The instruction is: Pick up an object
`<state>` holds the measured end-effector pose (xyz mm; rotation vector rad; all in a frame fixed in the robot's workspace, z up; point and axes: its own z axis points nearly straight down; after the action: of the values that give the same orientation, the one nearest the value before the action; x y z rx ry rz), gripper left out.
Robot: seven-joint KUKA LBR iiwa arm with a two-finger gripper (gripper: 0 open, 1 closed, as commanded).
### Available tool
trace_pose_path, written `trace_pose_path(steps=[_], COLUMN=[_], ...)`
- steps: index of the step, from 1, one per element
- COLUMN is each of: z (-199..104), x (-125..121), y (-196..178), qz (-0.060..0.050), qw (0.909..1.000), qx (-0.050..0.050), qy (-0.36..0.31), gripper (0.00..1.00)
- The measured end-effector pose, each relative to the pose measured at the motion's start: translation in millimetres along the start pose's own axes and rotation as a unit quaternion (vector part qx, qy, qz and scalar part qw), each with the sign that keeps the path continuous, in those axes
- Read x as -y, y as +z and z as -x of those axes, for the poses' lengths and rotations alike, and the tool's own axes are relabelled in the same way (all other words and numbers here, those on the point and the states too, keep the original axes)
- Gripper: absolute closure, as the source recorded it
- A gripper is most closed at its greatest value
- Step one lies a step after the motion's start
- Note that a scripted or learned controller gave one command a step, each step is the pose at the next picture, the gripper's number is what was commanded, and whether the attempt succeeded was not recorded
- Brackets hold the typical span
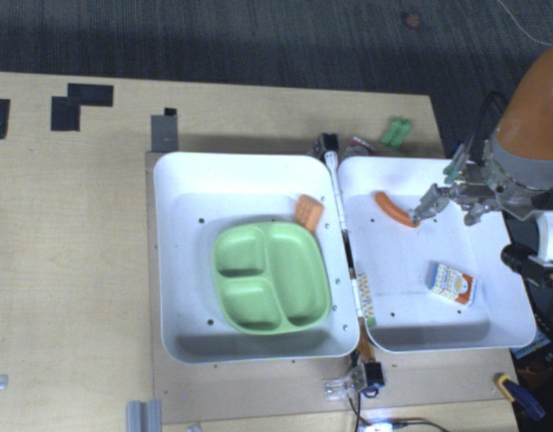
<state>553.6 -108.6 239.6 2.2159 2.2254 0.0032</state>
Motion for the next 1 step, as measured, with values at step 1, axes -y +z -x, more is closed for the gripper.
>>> trace_pose_path(steps=[1], z=[-8.6], x=[-20.9], y=[153.0], qz=[0.003], qw=[1.0000], qx=[0.001], qy=[0.001], gripper=[0.00])
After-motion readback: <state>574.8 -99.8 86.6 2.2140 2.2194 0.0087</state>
